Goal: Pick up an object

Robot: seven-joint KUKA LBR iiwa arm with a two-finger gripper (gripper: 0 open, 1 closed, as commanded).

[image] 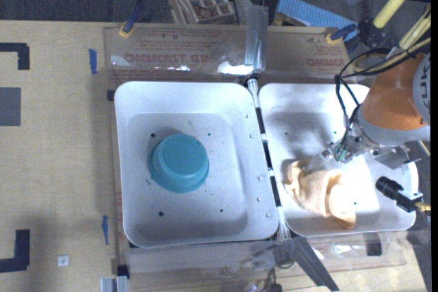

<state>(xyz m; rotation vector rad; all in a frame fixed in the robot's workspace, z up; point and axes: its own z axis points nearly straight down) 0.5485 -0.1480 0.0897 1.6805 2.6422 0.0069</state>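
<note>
- I see the tool [340, 152] low in the right bin [301, 102]; I cannot tell its state.
- The tan cloth [316, 191] lies just below-left of it.

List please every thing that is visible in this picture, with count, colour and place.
bins: two, white, side by side on the bench
bowl: one, teal blue, upside down, in the left bin
cloth: one, tan and orange, crumpled, in the right bin near its front
cardboard: one strip, brown, behind the bins
tape: small pieces, blue, on the bench left of the bins
arm: one, grey with orange band, over the right bin
tool: one, grey, low over the right bin, just above the cloth
</note>
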